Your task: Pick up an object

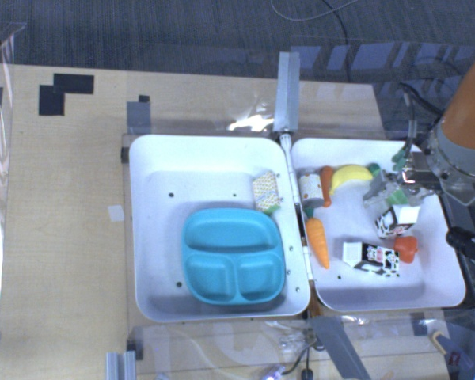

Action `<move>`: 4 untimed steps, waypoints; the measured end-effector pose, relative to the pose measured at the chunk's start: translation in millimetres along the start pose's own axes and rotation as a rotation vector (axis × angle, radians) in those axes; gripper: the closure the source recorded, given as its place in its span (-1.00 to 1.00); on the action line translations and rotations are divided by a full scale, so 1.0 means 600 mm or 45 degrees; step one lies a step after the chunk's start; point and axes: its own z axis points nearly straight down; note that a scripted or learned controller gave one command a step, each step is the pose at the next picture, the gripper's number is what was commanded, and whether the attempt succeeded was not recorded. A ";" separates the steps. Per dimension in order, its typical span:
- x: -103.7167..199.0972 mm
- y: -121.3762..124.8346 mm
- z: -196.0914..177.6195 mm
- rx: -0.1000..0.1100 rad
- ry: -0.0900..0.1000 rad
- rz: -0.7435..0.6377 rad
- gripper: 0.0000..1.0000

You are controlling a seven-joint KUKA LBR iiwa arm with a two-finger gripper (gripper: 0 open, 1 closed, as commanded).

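The right bin holds several small objects. A yellow fruit lies at the back, with a can and a small orange piece to its left. By the left wall lies a carrot. A cow-patterned carton, a flat cow-patterned box and a red-orange item sit toward the front right. My gripper hangs low over the bin's right middle, just above the carton and right of the yellow fruit. A green bit shows right beside it.
The left bin holds a blue divided plate and a small patterned packet by its right wall. A grey post stands behind the divider between the bins. The arm's orange band is above the right bin's far corner.
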 end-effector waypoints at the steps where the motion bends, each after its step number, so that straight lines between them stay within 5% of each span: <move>1: -0.020 -0.050 -0.026 0.000 0.001 0.263 -1.00; 2: -0.059 0.043 0.175 0.001 0.001 0.394 -1.00; 3: -0.115 0.092 0.231 0.002 0.000 0.723 -1.00; 4: -0.166 0.114 0.234 -0.002 -0.001 0.512 -1.00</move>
